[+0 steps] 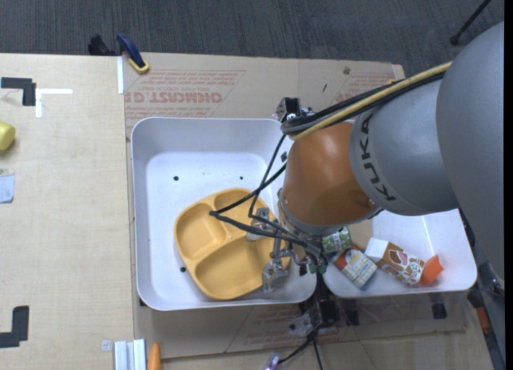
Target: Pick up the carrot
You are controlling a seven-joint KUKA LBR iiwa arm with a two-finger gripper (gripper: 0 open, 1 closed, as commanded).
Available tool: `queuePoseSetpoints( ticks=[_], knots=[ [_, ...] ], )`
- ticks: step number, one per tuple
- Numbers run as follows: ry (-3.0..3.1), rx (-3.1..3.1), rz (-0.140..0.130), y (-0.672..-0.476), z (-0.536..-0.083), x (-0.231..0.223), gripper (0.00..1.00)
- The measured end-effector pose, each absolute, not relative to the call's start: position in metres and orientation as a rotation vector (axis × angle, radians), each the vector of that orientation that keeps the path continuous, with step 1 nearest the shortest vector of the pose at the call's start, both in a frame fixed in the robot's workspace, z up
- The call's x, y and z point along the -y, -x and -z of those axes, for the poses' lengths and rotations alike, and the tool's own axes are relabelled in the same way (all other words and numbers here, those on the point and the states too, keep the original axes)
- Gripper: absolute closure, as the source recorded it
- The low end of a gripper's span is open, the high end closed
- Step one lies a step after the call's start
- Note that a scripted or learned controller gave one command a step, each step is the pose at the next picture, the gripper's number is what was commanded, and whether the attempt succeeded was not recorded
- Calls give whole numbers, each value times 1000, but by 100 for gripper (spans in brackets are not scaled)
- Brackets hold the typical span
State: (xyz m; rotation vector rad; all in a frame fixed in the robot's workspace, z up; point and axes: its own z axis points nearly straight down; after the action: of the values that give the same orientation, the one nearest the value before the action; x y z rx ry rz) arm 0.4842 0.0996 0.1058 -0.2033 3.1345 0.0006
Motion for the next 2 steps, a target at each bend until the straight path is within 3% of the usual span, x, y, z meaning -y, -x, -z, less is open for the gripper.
queuePoseSetpoints(
  ticks=[1, 2],
  knots=[
    [210, -3145, 5, -483, -112, -99, 100],
    [325, -3124, 0, -493, -153, -162, 100]
  ],
)
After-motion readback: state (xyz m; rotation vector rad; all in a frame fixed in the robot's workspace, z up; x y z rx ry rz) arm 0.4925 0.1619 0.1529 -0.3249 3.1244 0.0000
